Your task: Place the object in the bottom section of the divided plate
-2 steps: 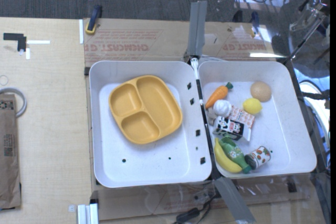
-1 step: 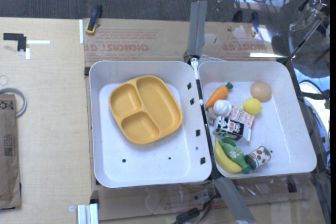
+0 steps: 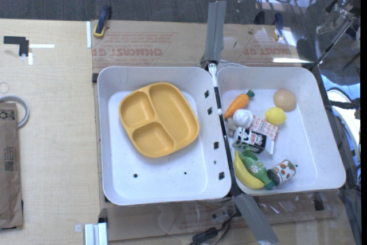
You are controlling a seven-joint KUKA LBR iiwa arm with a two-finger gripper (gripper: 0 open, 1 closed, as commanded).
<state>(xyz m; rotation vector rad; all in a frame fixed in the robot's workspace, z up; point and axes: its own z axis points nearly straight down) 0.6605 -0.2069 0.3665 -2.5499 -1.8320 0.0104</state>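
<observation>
The yellow divided plate (image 3: 159,118) lies in the left bin (image 3: 109,140). Toy foods, including a carrot (image 3: 237,104) and banana (image 3: 246,174), cluster in the right bin (image 3: 321,140).

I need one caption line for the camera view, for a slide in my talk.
Yellow divided plate in the left bin; toy carrot, banana and other toy foods wait in the right bin.

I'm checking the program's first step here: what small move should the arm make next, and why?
Probably reach into the right bin and go for one toy, perhaps the carrot, which lies at the edge of the pile nearest the divided plate. The plate sits in the left bin, and all the toys lie in the right bin, so nothing can be placed yet.
</observation>
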